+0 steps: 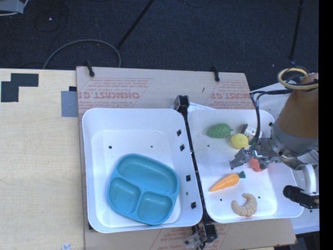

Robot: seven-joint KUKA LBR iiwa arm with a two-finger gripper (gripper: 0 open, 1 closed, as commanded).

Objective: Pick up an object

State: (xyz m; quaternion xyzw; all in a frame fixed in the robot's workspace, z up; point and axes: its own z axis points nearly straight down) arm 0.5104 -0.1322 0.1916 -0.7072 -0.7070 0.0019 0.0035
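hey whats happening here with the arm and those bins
A robot arm reaches in from the right, its gripper low over the right bin, among toy foods: a yellow piece, a green one, a carrot, a croissant and something red. Nothing looks lifted yet. The left bin holds a blue divided tray.

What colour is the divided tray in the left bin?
Light blue; the divided tray shows plainly in the camera view.

A divided tray [143, 188] lies in the left bin [96, 134]; toy foods in the right bin [210, 212].
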